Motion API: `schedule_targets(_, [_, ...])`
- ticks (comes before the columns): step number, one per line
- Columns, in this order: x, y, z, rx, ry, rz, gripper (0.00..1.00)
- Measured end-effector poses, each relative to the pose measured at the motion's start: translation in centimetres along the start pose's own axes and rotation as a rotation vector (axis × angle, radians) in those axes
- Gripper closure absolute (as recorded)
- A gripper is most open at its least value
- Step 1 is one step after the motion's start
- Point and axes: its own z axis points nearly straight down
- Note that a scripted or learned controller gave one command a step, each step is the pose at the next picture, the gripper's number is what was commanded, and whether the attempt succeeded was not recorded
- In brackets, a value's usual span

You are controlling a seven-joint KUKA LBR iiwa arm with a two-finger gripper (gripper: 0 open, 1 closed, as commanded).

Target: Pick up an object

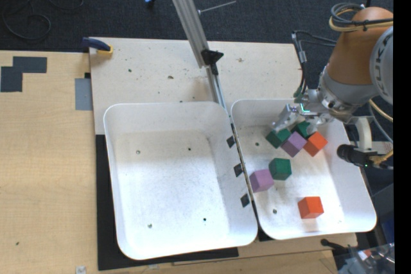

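Gripper [297, 113] hovering over right bin's [359, 218] far cluster; cannot tell its state. Green cube [277, 137], purple cube [295, 144] lying just below-left, touching.

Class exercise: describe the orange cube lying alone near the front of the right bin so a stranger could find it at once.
Start at the right bin, the one that the arm reaches into. Go to its near right corner: the orange cube sits there alone. The other orange cube is crowded against a purple cube under the gripper.
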Motion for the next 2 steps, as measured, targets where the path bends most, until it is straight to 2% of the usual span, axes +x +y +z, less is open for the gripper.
schedule_targets(1, [0.0, 0.1, -0.2, -0.004, -0.001, 0.001, 0.0])
schedule_targets(2, [0.4, -0.9, 5.3, 0.001, 0.0, 0.002, 0.0])
